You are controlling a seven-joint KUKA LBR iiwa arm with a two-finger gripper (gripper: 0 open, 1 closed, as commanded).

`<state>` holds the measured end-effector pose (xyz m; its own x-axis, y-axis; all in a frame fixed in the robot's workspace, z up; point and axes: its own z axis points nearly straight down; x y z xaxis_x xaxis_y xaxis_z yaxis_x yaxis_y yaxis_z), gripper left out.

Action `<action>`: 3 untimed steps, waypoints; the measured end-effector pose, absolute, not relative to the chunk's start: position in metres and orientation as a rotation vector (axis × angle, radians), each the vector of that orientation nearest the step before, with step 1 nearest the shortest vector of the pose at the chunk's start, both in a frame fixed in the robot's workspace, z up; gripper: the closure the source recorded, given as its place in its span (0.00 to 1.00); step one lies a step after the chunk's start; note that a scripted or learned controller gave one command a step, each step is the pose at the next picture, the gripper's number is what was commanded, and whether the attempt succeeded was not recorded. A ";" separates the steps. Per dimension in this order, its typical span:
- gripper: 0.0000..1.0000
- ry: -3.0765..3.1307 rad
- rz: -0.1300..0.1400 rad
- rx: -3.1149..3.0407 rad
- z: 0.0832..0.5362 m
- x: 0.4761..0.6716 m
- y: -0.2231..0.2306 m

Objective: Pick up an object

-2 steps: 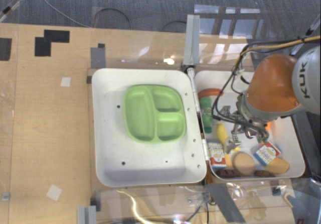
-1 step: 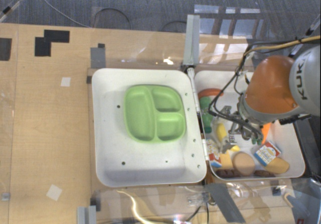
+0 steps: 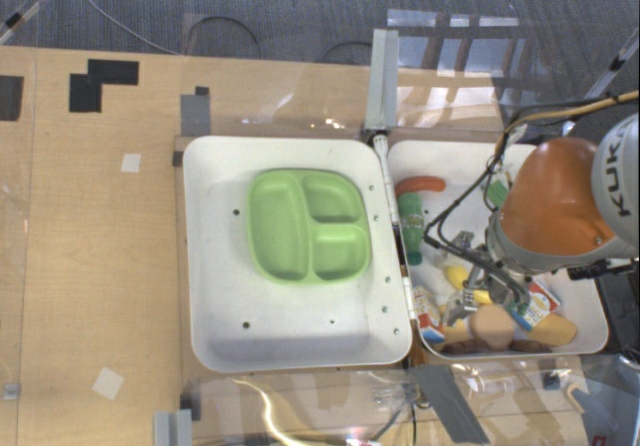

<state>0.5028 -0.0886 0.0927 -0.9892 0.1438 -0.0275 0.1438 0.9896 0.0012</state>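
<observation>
Yellow toy (image 3: pixel 458 275) just beside gripper (image 3: pixel 468 302) — right bin (image 3: pixel 440 162), gripper's hold unclear — cannot tell

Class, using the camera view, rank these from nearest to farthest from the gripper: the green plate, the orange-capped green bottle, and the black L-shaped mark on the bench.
1. Bottle: in the right bin with the gripper, by the divider.
2. Green plate: in the left bin.
3. Black mark: on the bench, far upper left.

This is a robotics lab. A wooden bench (image 3: pixel 90 234) (marked with black squares) bears two white bins (image 3: pixel 215 334), cables and metal brackets (image 3: pixel 381 79).
</observation>
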 end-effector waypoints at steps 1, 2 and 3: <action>1.00 3.096 -0.003 0.213 0.105 0.507 -0.088; 1.00 3.113 0.002 0.185 0.232 0.611 -0.062; 1.00 3.119 -0.006 -0.222 0.265 0.642 -0.150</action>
